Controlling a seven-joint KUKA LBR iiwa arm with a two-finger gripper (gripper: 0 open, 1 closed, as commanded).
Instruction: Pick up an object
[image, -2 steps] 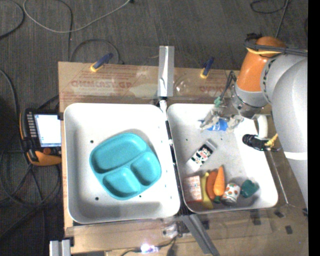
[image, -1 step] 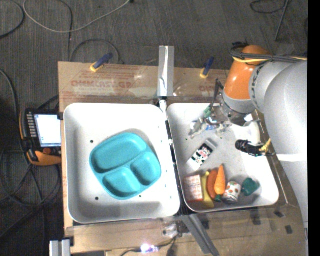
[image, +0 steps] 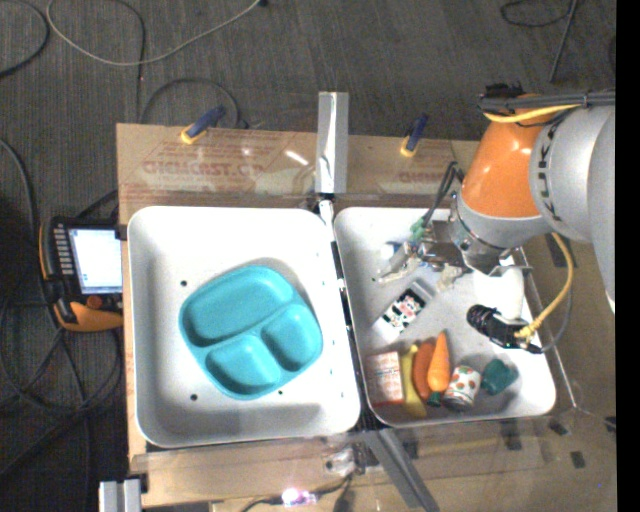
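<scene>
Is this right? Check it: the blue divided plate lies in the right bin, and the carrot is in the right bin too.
Wrong on the plate. The camera view shows the blue divided plate in the left bin; the carrot is indeed in the right bin.

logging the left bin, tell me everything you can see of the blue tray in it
The tray is turquoise, looks like smooth plastic, with rounded corners and three compartments: one large, two smaller. It lies flat and open side up on the floor of the left bin, turned at a slant to the walls, roughly central. Nothing sits in it or touches it.
</scene>
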